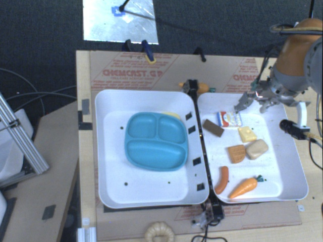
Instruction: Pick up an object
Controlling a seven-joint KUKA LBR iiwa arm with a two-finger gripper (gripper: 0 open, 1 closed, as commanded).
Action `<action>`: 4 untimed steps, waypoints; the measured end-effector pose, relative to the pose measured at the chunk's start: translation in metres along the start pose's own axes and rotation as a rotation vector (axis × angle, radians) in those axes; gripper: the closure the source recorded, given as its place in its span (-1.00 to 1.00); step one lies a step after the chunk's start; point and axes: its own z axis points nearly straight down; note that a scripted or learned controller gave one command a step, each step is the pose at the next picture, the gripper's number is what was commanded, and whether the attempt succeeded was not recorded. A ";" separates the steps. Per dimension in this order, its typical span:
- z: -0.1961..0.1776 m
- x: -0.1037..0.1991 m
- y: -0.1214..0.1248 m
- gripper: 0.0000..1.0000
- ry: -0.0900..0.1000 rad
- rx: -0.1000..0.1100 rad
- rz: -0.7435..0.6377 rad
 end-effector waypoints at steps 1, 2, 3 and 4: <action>0.042 0.002 -0.002 -1.00 0.000 -0.001 0.000; 0.070 0.002 0.001 -1.00 0.001 -0.006 -0.001; 0.055 0.003 0.004 1.00 0.001 -0.016 -0.002; -0.008 0.006 0.001 1.00 -0.001 -0.009 -0.004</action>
